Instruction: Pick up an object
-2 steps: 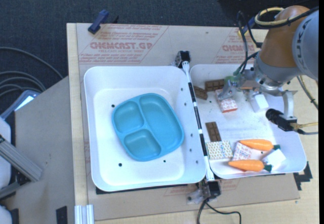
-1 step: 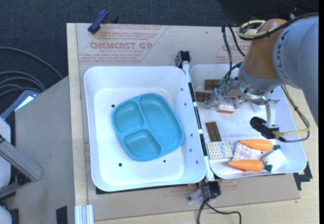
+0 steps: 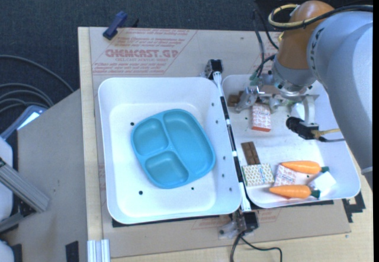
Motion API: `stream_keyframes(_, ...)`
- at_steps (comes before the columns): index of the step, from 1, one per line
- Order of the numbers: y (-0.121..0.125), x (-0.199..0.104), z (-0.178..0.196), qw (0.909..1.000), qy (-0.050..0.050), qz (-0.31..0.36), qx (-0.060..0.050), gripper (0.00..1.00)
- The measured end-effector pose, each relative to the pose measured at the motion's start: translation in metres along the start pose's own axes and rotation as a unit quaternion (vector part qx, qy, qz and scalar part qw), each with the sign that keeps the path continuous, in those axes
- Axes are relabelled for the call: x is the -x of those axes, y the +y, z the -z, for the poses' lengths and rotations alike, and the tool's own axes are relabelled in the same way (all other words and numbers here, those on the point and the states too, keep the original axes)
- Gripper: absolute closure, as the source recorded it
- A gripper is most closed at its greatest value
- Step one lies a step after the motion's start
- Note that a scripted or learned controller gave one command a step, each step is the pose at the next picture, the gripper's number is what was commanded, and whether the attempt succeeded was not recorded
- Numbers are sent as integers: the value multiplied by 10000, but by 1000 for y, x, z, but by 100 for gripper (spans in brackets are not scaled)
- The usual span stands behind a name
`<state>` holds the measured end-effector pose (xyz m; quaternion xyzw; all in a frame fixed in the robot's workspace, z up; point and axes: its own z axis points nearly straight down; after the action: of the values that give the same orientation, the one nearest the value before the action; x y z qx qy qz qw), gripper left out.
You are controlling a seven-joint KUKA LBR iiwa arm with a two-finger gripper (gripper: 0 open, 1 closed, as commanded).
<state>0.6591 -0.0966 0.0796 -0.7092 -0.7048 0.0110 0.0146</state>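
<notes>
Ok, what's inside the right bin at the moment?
Right bin: two toy carrots, a patterned sponge, a brown bar, a small carton below the gripper. The arm covers the far corner.

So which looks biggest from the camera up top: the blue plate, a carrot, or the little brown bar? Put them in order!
1. Blue plate, by far the biggest.
2. Upper carrot. The lower carrot looks about the same size, so I won't rank those two.
3. Brown bar, the smallest.

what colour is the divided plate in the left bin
Light blue. The divided plate shows best in the camera view, lying in the left bin.
</notes>
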Motion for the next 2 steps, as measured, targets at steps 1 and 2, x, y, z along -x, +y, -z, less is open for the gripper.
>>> stream_keyframes(1, -31, 15, 4, 9998, -24, 28, 170, 0)
stream_keyframes(2, -31, 14, 14, 9998, -21, 27, 170, 100)
